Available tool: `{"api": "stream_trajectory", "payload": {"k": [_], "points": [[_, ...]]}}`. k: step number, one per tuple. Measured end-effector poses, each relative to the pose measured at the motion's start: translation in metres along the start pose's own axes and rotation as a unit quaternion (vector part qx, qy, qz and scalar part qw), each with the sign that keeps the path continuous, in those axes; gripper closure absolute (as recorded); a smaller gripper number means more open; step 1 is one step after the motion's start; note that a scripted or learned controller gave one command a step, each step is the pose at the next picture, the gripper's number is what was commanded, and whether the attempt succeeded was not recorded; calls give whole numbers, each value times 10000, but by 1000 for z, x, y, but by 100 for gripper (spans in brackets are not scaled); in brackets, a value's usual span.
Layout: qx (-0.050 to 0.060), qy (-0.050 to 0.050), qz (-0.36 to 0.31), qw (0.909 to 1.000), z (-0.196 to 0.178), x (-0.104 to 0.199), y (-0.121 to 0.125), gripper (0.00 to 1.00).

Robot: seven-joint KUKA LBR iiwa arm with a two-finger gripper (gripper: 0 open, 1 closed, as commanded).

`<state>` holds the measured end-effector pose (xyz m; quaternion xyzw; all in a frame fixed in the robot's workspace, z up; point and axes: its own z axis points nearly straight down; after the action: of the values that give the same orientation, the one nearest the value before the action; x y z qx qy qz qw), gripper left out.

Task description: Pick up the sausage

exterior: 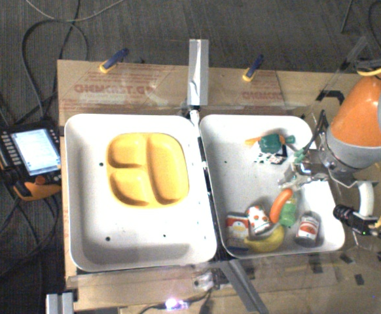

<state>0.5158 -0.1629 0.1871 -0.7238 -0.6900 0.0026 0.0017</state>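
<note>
The gripper (pixel 300 173), right of centre, hangs just above the sausage (pixel 280 205) (jaw state unclear); descend straight, avoiding the banana (pixel 267 241).

Faint reddish print runs along the far edge of the cardboard (pixel 145 87) under the bins, in two patches, one behind each bin; the left patch seems to begin "CHEM", but the rest is too washed out to read. The cans (pixel 307 228) at the right bin's near edge bear red and white labels too small to read. The tablet (pixel 35 148) left of the bench shows a lit screen, illegible.
</note>
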Motion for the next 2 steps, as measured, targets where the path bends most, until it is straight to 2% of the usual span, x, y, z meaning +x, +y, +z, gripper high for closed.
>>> {"api": "stream_trajectory", "payload": {"k": [1, 2], "points": [[2, 3, 0, 10000, 0, 0, 0, 0], [-23, 13, -520, 9986, 89, -18, 13, 0]]}}
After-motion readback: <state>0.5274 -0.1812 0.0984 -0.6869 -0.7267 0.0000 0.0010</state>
